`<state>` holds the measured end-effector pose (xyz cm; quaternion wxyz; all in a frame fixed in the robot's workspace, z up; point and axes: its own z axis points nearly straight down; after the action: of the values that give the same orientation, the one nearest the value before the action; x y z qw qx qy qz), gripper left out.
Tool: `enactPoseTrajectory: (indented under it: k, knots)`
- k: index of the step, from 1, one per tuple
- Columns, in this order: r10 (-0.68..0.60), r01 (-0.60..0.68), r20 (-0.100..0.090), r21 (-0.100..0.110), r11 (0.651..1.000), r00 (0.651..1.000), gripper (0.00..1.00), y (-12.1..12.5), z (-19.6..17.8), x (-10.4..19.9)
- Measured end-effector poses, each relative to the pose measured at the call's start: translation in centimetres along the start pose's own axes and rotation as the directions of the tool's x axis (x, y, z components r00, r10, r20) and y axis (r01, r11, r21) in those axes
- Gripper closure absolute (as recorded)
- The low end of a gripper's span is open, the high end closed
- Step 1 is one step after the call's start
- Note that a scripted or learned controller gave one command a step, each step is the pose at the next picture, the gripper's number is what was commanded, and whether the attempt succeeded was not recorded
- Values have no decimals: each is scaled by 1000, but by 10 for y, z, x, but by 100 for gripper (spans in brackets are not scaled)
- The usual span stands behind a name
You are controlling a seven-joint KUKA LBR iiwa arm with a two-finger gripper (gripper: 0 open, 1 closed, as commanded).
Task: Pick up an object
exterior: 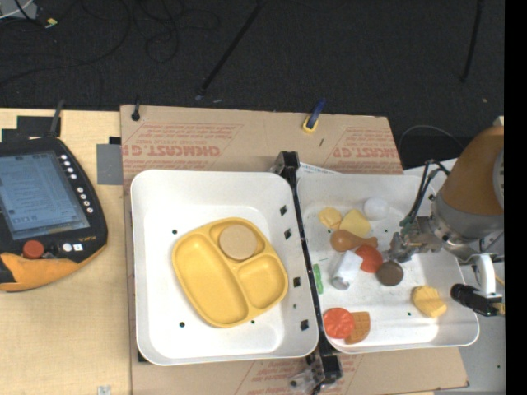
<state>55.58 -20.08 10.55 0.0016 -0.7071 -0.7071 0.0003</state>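
Hand (401, 252) low in the right bin (461, 336), beside the brown round piece (390, 273) and red piece (370, 258); grip state, can't tell from here.

The bench (66, 336) bears cardboard (247, 138) and a pendant (45, 212).

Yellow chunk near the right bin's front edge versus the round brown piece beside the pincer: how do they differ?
The blocky yellow chunk is pale yellow and angular; the round brown piece is dark and ball-like. The chunk lies apart near the front edge, while the brown piece sits right under the pincer. Both rest in the right white bin.
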Motion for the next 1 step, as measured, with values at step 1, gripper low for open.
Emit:
enactPoseTrajectory:
  k: [1]
  knots:
    - [1,-1,2,-5,1000,1000,100,7,-45,-1]
